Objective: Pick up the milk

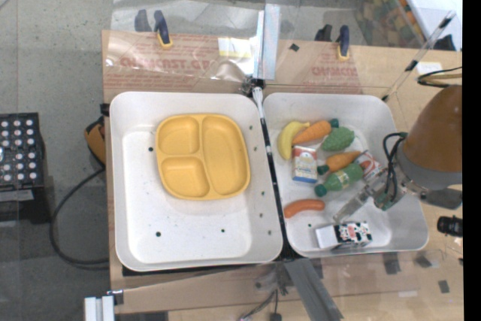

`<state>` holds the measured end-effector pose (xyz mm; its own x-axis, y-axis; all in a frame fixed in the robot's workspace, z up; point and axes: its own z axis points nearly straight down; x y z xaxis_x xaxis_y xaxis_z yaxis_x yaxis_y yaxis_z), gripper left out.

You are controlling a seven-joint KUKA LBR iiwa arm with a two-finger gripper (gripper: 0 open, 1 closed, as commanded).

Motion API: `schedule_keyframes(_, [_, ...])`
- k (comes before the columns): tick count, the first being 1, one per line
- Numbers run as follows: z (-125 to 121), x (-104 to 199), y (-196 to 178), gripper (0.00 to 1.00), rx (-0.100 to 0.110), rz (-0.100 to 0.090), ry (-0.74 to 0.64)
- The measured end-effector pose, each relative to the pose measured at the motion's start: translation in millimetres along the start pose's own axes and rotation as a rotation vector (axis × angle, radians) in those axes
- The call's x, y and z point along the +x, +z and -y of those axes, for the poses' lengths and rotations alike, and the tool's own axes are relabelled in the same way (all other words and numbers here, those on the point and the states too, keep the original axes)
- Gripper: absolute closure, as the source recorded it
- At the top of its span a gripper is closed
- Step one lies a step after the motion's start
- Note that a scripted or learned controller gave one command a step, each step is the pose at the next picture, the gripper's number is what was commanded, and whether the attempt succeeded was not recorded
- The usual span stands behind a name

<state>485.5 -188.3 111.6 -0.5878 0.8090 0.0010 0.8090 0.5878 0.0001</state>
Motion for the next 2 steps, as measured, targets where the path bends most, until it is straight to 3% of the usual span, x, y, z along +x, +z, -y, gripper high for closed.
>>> schedule_keyframes(1, [15.6,-29.4,-1.7,0.0,0.002,0.002,-0.084])
schedule_keyframes(2, [-11.2,20.7,-9.9,0.0,-0.005,0.012,-0.253])
